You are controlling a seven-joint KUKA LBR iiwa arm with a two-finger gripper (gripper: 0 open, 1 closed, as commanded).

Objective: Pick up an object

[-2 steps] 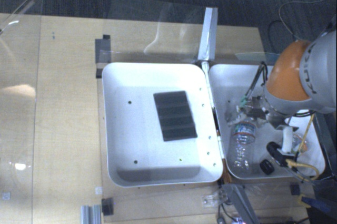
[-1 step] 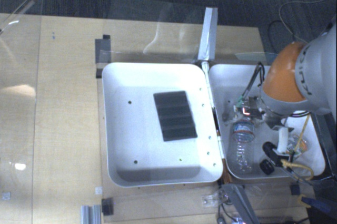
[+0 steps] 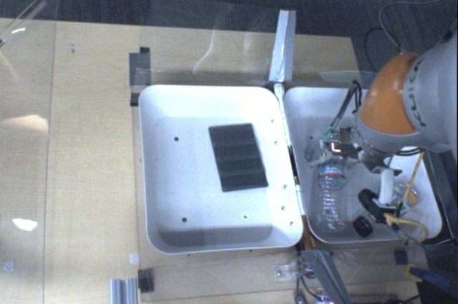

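A clear plastic bottle (image 3: 330, 194) lies lengthwise in the right bin (image 3: 312, 101), its far end under the arm's tool. My gripper (image 3: 333, 149) hangs low over that far end of the bottle, reaching in from the right; whether it touches the bottle is unclear. A black ribbed rectangular pad (image 3: 238, 157) lies flat in the middle of the left bin (image 3: 164, 152), well away from the gripper.
A thin metal divider (image 3: 283, 45) rises behind the gap between the two bins. The grey arm with its orange band (image 3: 390, 106) covers the right bin's far right part. Wooden bench surface (image 3: 71, 152) stretches to the left.
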